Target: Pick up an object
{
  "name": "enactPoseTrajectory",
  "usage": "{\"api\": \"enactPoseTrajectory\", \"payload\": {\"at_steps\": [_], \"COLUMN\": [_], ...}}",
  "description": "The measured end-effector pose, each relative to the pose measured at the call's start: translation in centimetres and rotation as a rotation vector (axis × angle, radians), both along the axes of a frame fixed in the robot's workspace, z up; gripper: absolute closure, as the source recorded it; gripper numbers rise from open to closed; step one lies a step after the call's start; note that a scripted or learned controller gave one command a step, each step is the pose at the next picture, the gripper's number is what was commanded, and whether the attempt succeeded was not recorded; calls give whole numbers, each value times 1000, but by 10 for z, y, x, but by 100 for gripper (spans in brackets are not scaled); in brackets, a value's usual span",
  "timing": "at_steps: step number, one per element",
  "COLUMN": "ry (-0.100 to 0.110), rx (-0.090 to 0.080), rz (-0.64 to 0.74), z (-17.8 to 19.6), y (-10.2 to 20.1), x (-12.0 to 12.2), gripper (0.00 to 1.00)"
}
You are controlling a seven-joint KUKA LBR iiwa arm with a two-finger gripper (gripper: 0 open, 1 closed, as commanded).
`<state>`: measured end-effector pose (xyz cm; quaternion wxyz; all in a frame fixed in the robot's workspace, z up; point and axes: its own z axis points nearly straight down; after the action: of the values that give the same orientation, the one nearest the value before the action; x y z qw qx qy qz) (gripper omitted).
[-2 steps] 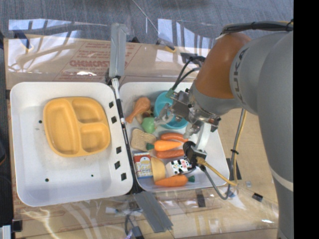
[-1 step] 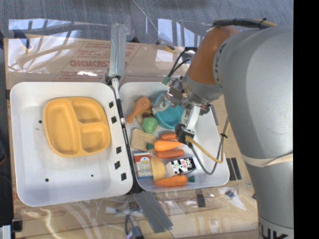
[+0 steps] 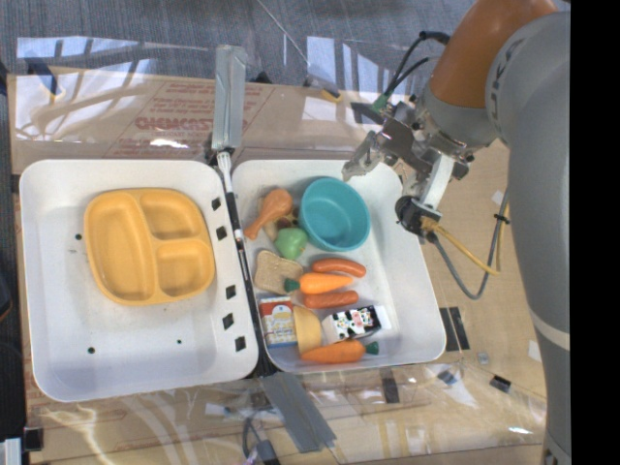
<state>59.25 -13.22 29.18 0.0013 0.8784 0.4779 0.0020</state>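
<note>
Nearest the camera, a carrot (image 3: 332, 353) lies along the right bin's (image 3: 418, 303) near wall, long axis left to right; just beyond sit a carton (image 3: 355, 323), two more carrots and a teal bowl (image 3: 334, 213); the gripper (image 3: 383, 163) hangs over the bin's far right corner, holding nothing, its spread impossible to tell; every object lies to its left and nearer, the bowl closest.

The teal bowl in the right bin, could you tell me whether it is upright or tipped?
Upright: the teal bowl shows its open hollow facing up.
</note>
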Motion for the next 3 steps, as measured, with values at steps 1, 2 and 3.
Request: {"api": "enactPoseTrajectory", "payload": {"at_steps": [1, 2, 3], "ry": [19, 4, 9], "rx": [3, -1, 1], "rz": [-169, -712, -702], "z": [-144, -196, -187], "y": [15, 33, 36], "x": [-5, 39, 39], "gripper": [0, 0, 100]}}
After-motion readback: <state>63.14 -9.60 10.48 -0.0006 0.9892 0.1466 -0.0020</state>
